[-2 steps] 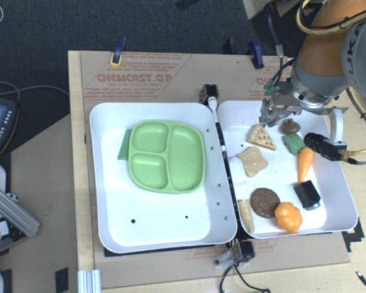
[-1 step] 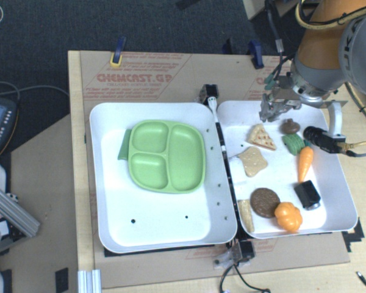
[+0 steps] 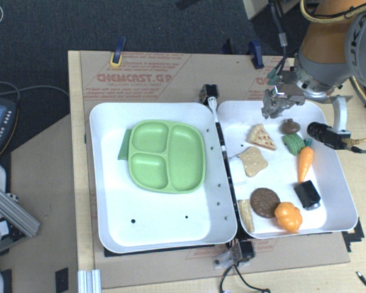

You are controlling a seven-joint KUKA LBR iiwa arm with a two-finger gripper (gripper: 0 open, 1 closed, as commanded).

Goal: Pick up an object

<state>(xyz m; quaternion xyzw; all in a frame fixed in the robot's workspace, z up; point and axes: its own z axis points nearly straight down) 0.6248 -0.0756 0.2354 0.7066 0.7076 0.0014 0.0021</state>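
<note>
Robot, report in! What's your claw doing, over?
Gripper above right bin's far end, holding nothing seen. Cracker and carrot lie below. Path clear.

Two bins sit side by side on the table [image 3: 79,163]. The left bin [image 3: 110,224] holds a divided plate [image 3: 168,156] toward its rear. In the right bin [image 3: 341,194], a wedge [image 3: 261,137] lies behind a flat slice [image 3: 252,160]; a carrot [image 3: 304,159] lies to their right, a round patty [image 3: 265,201] and a block [image 3: 307,194] nearer the front
</note>
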